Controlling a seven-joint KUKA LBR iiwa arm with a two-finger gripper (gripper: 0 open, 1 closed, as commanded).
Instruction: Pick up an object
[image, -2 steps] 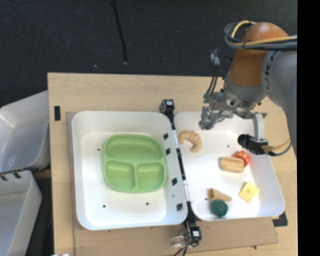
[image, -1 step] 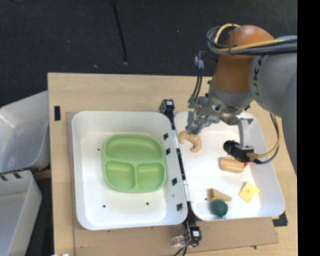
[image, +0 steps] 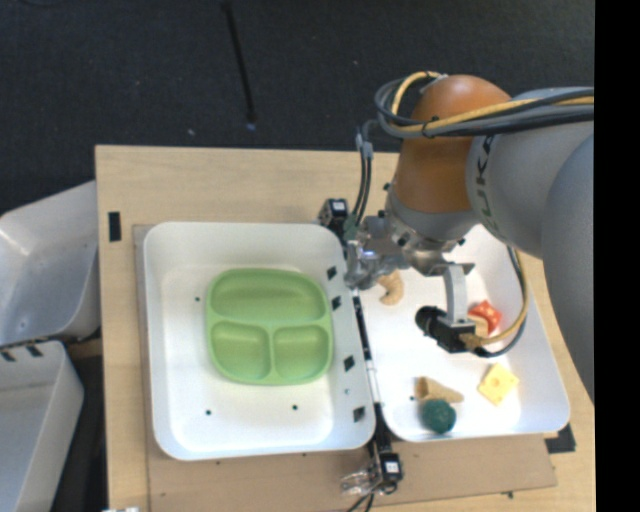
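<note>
My gripper (image: 372, 262) is down in the right bin (image: 530, 395), close to its near-left wall by the divider between the two bins. The tan curved piece (image: 393, 290) lies just beside and below my wrist hardware, on the bin floor. It's small, pale tan, kind of crescent or macaroni shaped, though it's partly tucked under me so the shape might be off. Its long axis seems to run roughly up-down in the view, bending toward the left at the bottom. Honestly can't tell how my gripper stands, or whether it has anything. The left bin (image: 180, 420) holds a green divided plate (image: 268, 324).
</note>
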